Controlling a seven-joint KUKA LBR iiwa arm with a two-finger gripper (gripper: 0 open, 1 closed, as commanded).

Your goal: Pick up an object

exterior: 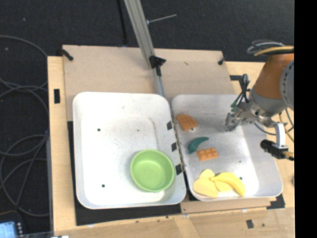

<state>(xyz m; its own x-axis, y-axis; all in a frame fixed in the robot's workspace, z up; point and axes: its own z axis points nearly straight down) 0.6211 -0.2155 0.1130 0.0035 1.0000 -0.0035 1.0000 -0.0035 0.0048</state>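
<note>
Gripper hovers just right of the orange waffle; its state I cannot tell. Best to centre above one piece before descending

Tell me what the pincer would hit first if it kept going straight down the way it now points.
Most likely the bare white floor of the right bin. The pincer points down over an open patch near the bin's upper right, well apart from the orange waffle piece and the teal piece. Depth is hard to judge in this slanted view.
</note>
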